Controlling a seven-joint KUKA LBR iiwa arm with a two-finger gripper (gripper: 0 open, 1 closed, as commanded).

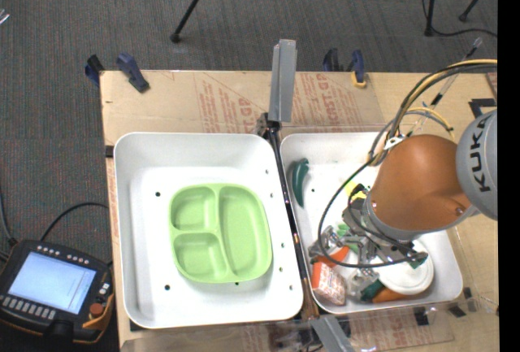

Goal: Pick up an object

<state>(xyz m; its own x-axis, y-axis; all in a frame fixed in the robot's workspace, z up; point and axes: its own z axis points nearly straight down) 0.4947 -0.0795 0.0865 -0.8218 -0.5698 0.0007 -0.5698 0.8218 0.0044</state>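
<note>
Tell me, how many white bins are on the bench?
2. One bin sits on the left with a green plate inside. The other bin sits on the right, under the arm.

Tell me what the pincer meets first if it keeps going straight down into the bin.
Probably the clutter under the pincer: the orange-red packet or the white plate. Depth is unclear from above.

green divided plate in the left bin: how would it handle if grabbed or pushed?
The green divided plate looks like rigid moulded plastic, so probably stiff and light. It lies flat in the left bin, so it should slide rather than tip. The low rounded rim may slip from a gripper.
</note>
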